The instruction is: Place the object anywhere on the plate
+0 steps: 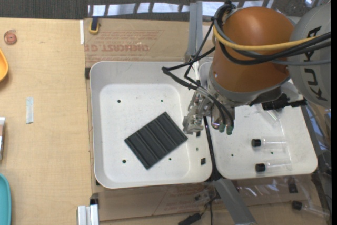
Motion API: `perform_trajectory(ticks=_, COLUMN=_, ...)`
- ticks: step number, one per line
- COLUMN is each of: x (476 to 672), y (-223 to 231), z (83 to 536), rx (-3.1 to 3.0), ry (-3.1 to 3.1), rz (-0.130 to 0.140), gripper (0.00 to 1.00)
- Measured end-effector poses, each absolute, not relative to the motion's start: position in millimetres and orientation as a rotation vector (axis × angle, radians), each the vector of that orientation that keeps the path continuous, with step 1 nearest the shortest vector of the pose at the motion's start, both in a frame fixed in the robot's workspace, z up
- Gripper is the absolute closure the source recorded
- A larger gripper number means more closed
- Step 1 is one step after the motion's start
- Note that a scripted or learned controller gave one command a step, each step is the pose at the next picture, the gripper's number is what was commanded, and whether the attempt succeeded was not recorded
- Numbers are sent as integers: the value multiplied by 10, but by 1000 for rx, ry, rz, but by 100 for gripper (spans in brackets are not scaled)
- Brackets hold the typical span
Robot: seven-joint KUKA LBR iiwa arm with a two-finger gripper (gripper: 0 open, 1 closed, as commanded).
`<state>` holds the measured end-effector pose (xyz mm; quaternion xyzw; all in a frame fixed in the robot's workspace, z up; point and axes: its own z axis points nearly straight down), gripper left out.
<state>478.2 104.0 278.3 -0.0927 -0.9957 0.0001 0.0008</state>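
Left bin (105,113): white, shallow, holding one dark ribbed plate (156,139) lying flat at a slant near its middle, with a small black bit (203,161) near the right wall. Gripper (194,123) hanging over the bin's right edge, just beside the plate's upper right corner; cannot tell how it stands or whether anything is held. Orange-banded arm (253,45) above the divide. Right bin (295,166): two clear tubes with black caps, upper tube (267,142) and lower tube (269,166), well apart from the plate.
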Motion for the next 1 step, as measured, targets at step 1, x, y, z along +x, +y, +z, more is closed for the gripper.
perform_trajectory(ticks=1, x=4787, y=566, z=2535, rx=-209, ry=-3135, rz=-1, gripper=100)
